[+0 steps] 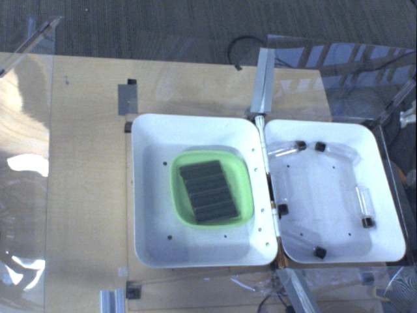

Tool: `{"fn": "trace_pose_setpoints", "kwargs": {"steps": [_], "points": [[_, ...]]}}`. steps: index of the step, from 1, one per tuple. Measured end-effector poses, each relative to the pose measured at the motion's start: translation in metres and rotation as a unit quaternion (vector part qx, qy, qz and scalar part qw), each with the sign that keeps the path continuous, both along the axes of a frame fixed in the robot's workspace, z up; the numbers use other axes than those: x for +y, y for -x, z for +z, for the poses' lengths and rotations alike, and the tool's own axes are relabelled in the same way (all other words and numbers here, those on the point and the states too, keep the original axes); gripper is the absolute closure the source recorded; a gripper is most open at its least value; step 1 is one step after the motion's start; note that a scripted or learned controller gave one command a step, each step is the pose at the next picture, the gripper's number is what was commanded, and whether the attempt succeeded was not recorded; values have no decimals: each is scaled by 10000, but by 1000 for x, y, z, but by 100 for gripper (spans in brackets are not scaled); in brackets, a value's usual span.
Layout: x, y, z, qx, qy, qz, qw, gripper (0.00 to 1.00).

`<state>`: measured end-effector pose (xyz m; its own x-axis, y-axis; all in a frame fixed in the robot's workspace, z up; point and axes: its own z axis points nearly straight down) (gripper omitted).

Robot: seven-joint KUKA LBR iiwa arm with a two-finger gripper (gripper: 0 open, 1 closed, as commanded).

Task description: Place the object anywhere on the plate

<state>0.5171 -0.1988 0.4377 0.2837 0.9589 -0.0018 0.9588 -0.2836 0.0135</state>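
Note:
A square green plate [178, 181] with rounded corners sits in the middle of the left white bin [144, 240]. A dark grey ribbed rectangular object [208, 192] lies flat on the plate, turned slightly off the plate's axis and well inside its rim.
The right white bin [339, 188] holds clear tubes with black caps, one at the back left [287, 150] and one at the right [363, 205]. Small black pieces [319, 252] lie near its walls. A metal bracket [263, 83] stands behind the seam between the bins.

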Motion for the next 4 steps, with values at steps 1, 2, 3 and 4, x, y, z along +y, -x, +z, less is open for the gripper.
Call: {"fn": "trace_pose_setpoints", "kwargs": {"steps": [1,2,3,4], "points": [[0,11,-2,13,-8,-480,9988,0],[2,28,-2,12,-14,-1139,9935,0],[5,28,-1,-1,-26,-1803,9836,0],[0,29,-2,2,-35,-2274,9738,0]]}}
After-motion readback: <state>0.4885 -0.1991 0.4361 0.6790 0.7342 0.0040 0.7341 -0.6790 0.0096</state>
